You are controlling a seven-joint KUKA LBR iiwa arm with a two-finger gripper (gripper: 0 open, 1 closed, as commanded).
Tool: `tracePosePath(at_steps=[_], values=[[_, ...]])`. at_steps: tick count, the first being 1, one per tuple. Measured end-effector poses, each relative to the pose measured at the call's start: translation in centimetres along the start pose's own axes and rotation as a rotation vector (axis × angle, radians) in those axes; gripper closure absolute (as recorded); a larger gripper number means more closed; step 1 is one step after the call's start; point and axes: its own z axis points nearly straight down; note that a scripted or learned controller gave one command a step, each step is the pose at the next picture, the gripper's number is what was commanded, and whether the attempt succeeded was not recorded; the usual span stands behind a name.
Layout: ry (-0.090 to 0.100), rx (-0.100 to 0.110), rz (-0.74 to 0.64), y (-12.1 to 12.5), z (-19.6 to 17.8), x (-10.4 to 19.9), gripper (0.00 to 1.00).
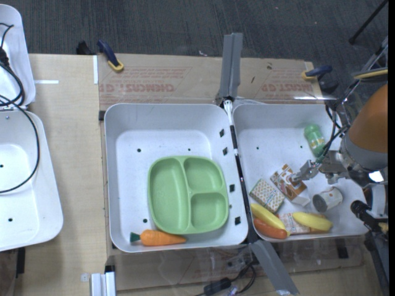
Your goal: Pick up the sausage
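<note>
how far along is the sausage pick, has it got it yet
Not yet. Done: the gripper has reached into the right bin and sits low among the items, near the small carton. In hand: nothing visible between its fingers. Left: the sausage lies at the bin's front edge beside the banana, untouched, so moving over it, grasping and lifting all remain.

Cam: 1 fixed unit, mounted above the surface (68, 73), looking down at a slant. Facing: far edge of surface and dark floor at top of frame; near edge at bottom. Coverage: both white bins w/ all rims in view, left bin (123, 165) about centre, right bin (271, 134) toward right. Arm (370, 128) enters from right edge, partly cropped. Range: mid, wide enough for surface margins left of the bins, close enough to tell bin contents apart.
</note>
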Motion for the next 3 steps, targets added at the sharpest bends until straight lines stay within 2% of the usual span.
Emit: tracePosePath(at_steps=[1,2,3], values=[[-0.003,0.014,0.329,0.2,2.1,1.1,0.0],[-0.002,0.016,0.299,4.0,2.2,5.6,0.0],[-0.004,0.016,0.359,8.1,2.3,8.8,0.0]])
